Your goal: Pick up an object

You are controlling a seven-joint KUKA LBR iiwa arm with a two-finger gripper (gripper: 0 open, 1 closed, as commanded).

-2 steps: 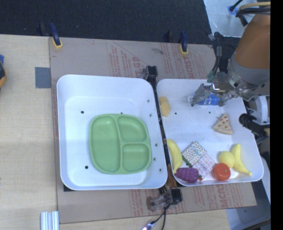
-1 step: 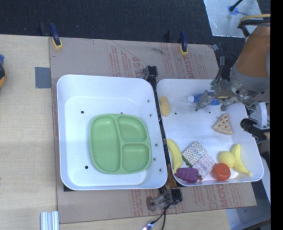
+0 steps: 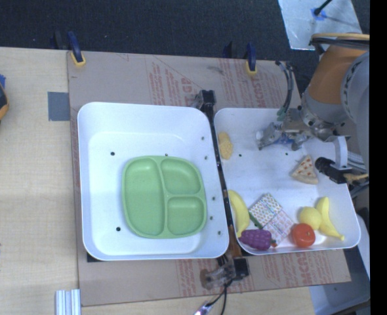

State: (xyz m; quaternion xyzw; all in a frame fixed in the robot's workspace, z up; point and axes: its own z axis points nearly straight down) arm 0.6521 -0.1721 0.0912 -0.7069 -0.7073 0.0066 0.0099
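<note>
Holding a green plate (image 3: pixel 164 197), the left bin (image 3: pixel 92 176); toy foods fill the right bin (image 3: pixel 246 120).

Fixed high above the bench, looking down at a slant, far enough back to take in both white bins (image 3: pixel 88 176) whole, left of the gripper (image 3: pixel 280 136) and beneath it.

Bench (image 3: pixel 29 195) under two white bins (image 3: pixel 95 241)

Faint red print on the cardboard sheet (image 3: pixel 174 77) is unreadable.
</note>
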